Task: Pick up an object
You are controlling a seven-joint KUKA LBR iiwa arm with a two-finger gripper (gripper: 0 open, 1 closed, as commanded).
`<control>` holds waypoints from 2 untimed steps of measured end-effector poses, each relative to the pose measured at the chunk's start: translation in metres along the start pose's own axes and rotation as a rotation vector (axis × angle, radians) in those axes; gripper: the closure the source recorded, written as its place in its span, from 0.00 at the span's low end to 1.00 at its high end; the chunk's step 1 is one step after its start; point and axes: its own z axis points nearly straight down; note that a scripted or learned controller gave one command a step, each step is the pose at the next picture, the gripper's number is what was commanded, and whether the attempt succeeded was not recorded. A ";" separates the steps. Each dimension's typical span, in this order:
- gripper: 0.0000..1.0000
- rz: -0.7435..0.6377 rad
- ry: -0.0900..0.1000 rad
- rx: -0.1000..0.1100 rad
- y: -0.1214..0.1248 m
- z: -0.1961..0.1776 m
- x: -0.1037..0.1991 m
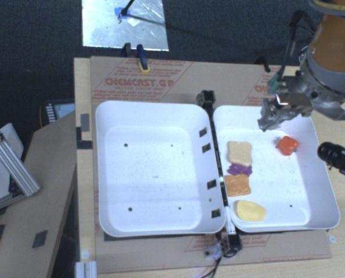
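Orange block [287, 145] loose in right bin [311, 213] | hand [271, 122] just up-left of it, grip state unreadable | risk: misaligned descent nudges block away

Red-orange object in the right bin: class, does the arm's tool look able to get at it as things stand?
Probably yes. The red-orange object lies alone on the right bin floor, apart from the other pieces by the divider, and the tool hovers just up and left of it with nothing between.

The arm [334, 45] is seen as a thick cylinder with an orange band and a grey ring beneath it. A metallic grey hand [272, 120] is mounted below, and black cables are strung alongside it.
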 end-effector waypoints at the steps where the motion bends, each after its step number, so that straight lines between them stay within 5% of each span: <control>1: 1.00 0.006 -0.002 0.015 0.023 0.151 0.057; 2: 1.00 0.009 0.000 -0.007 -0.007 0.068 0.060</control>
